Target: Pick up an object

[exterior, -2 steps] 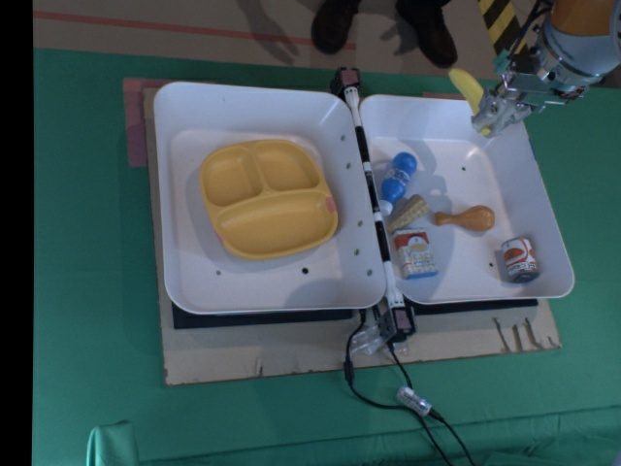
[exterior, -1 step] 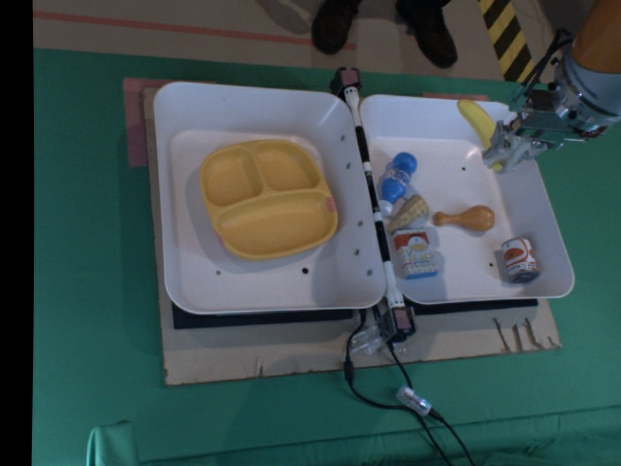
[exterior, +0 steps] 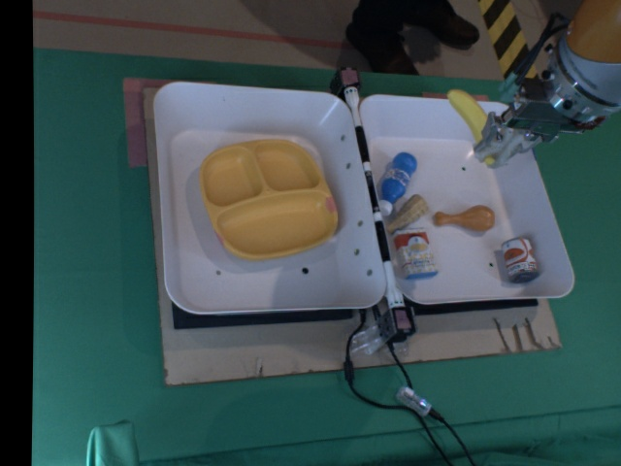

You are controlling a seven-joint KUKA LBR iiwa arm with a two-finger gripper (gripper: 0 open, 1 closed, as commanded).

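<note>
White right bin [exterior: 543,260]; curved yellow banana [exterior: 467,111] beside gripper [exterior: 488,149], grip state unclear.

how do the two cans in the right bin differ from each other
The can by the divider looks larger than the can near the right rim. The divider can lies on its side with its white and red label facing up; the rim can shows its round top and a blue and red side. The divider can sits just below the corn; the rim can sits apart from other things. Both lie in the right bin.

No lettering is legible (can [exterior: 415,253] labels [exterior: 520,257] blur).
</note>
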